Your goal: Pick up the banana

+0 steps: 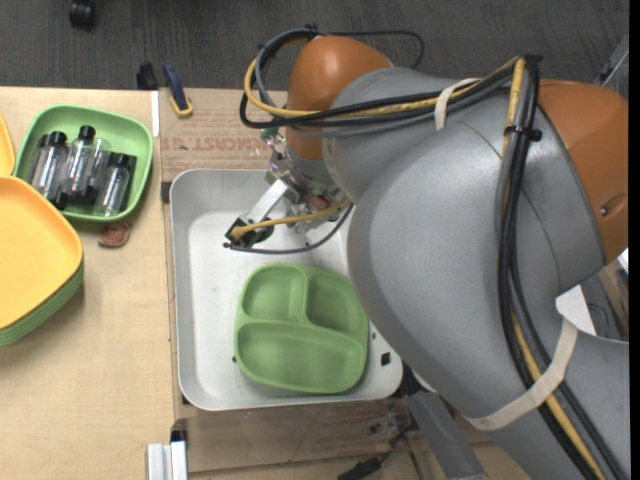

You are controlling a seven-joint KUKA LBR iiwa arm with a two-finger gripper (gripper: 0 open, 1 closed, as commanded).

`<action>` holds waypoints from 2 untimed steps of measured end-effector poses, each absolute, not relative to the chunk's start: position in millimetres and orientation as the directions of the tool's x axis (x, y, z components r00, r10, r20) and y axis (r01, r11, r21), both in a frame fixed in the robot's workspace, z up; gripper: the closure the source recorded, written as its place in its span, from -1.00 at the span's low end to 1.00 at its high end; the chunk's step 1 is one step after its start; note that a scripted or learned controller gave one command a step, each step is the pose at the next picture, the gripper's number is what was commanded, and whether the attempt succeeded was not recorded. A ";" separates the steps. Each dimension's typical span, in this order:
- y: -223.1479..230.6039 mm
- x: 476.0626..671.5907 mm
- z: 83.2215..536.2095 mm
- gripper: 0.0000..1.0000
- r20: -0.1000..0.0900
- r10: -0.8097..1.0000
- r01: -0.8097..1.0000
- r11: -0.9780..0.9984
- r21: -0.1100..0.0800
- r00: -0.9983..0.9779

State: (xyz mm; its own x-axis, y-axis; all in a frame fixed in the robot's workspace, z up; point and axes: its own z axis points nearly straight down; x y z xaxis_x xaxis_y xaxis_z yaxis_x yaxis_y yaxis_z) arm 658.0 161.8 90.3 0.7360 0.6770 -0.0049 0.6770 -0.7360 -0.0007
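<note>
Arm (450, 248): stretched low over the white bin (188, 308), whose right side is masked by it.
Gripper (292, 194): held over the bin's far end, just beyond the green divided plate (300, 330).
Jaws: their state cannot be told.
Banana: whereabouts cannot be told; it is judged to be hidden beneath the arm.
Handling: a light, soft, smooth-skinned fruit is expected, easily bruised.
Hold: best taken across the middle of the curve, with gentle pressure.
Elsewhere: small bottles (80, 168) are seen in a green tray (40, 128) on the worktop (120, 368).
</note>
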 end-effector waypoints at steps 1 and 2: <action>195.5 639.6 91.7 1.00 -0.001 0.327 0.327 -0.945 0.000 0.945; 223.8 570.9 93.6 1.00 0.009 0.319 0.319 -0.948 0.001 0.948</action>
State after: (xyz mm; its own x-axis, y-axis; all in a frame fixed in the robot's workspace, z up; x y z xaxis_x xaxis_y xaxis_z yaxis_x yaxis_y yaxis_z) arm 570.9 223.8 93.6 0.9477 0.3192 0.0091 0.3192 -0.9477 0.0014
